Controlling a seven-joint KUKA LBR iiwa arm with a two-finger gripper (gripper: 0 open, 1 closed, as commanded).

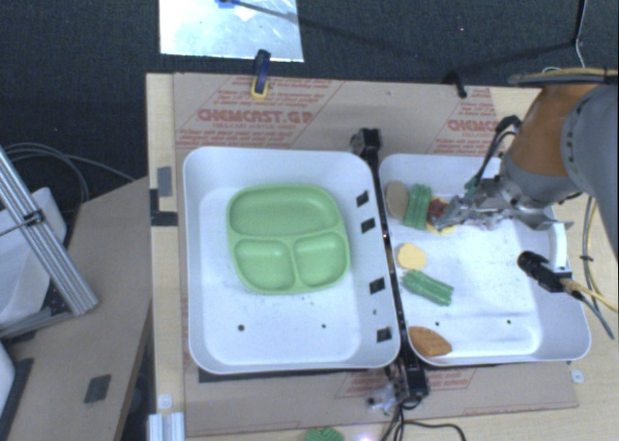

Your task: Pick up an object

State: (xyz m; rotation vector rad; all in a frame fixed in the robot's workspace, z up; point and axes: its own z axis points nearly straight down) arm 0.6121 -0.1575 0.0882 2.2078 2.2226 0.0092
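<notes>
My gripper (453, 216) is low in the right bin (503, 333), near its back left part, and the arm comes in from the right. Its tip is at a small red-brown piece (438, 207) and a yellow scrap (444, 228); I cannot tell whether it touches either. Just left of it a green ridged piece (418, 205) stands beside a tan round piece (396, 199). Closer to the front lie a yellow piece (412, 256), a green cylinder (427, 286) and a brown-orange piece (430, 340).
The left bin (208, 313) holds a green divided plate (287, 237). A black divider (385, 265) runs between the two bins. Bare white floor fills the right bin's middle and front right.
</notes>
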